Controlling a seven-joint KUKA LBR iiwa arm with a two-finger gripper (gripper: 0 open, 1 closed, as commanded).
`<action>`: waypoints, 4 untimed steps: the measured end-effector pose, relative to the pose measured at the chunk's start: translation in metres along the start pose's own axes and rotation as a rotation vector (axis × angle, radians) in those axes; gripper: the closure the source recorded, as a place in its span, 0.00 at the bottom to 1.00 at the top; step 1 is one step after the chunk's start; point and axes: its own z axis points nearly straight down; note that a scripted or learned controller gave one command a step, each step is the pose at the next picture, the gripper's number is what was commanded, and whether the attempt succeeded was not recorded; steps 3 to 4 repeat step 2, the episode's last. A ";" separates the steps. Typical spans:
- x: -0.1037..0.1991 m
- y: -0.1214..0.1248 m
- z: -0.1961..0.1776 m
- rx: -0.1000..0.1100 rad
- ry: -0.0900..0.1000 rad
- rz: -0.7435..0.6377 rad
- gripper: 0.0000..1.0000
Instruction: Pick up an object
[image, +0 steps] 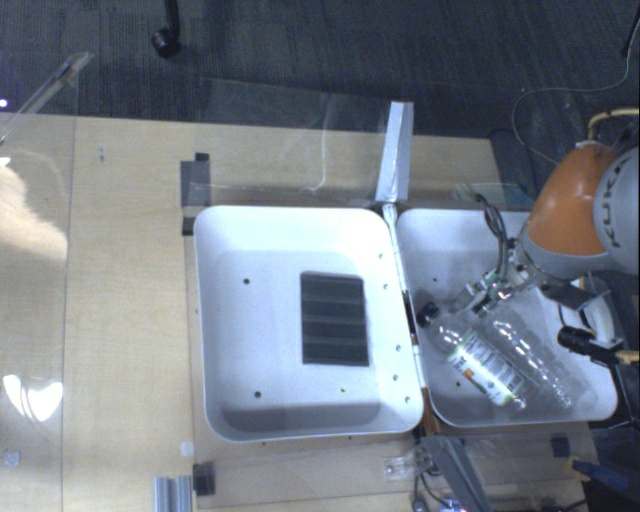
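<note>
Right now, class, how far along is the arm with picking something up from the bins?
Done: the arm has reached into the right bin, its gripper low beside the clear plastic bottles. In hand: nothing visibly; the bottles lie on the bin floor. Left: gripping one and lifting it. The dark ridged block sits untouched in the left bin.

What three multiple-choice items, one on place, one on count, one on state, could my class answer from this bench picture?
1. Where is the dark ribbed block?
A. left bin
B. right bin
C. bench

2. How many white bins are there?
A. one
B. two
C. three

3. How do the clear bottles sit?
A. upright
B. lying down
C. hanging

Key: 1 A, the block rests mid-floor in the left bin. 2 B, two bins sit side by side. 3 B, the bottles lie on their sides in the right bin, below the gripper.
</note>
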 end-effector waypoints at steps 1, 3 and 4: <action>0.000 0.003 -0.012 -0.007 -0.003 -0.002 1.00; -0.014 0.060 -0.095 0.002 -0.001 -0.090 1.00; -0.014 0.060 -0.095 0.002 -0.001 -0.090 1.00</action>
